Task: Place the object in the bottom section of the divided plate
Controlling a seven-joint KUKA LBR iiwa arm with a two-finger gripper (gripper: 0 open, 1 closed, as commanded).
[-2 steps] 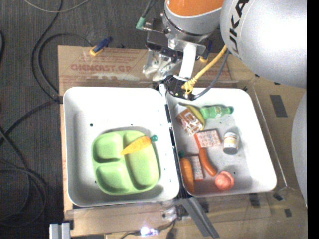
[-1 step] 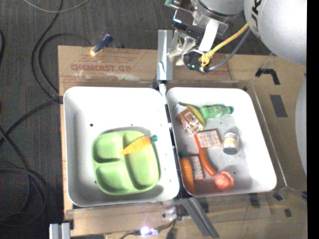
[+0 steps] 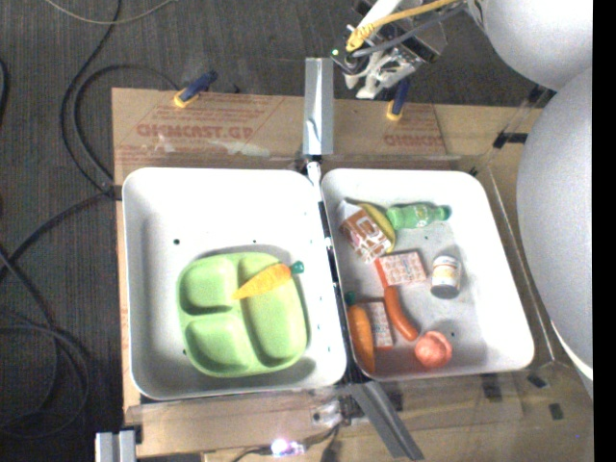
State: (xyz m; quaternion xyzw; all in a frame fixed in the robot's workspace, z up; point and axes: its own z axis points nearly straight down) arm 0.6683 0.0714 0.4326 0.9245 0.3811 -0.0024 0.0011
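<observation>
A: We are looking at the gripper (image 3: 385, 61) hanging above the bench's far edge, past both bins, and we cannot tell how it is set from this angle. Nothing is showing in its grasp.

B: Agreed. The toy carrot (image 3: 267, 278) is lying on the green divided plate (image 3: 207, 349) in the left bin (image 3: 144, 258), across the ridge near the plate's far right rim, tip pointing toward the bin's near left corner. We are judging it as not yet seated in the bottom section.

A: So we are wanting a descent centred on the carrot's thick end, jaws across its width, then a short carry toward the plate's near edge and a low release so it does not roll.

B: Counting now: two bins, one plate, one carrot. In the right bin (image 3: 500, 258) we are counting roughly nine pieces, among them a green bottle (image 3: 417, 216), a small tin (image 3: 445, 273), a sausage (image 3: 401, 318) and a red tomato-like piece (image 3: 434, 349).
</observation>
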